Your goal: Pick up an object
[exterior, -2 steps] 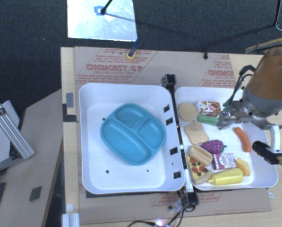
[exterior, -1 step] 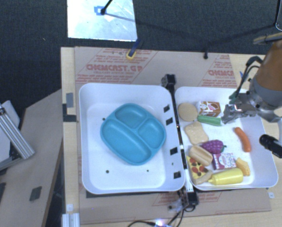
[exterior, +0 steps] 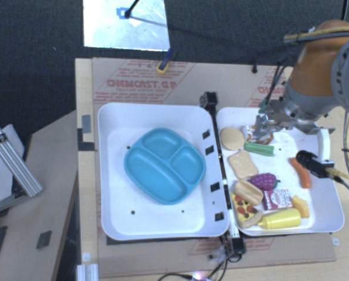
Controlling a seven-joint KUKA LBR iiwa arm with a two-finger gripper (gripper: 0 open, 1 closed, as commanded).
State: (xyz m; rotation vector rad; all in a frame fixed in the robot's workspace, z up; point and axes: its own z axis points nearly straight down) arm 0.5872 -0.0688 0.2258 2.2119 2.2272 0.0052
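Even, bright overhead light; soft focus throughout, slightly grainy. Strong glare on the foil-like sheet (exterior: pixel 125 15) above the left white bin (exterior: pixel 113 174). That bin's floor is nearly washed out. Faint shadows under the blue plate (exterior: pixel 164 165). Arm (exterior: pixel 326 63) right of the bin blurred.

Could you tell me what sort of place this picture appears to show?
Most likely a robotics lab test bench, not a kitchen. A grey and orange arm reaches over two white bins; the right bin holds toy food like a yellow bottle, the left a blue divided plate.
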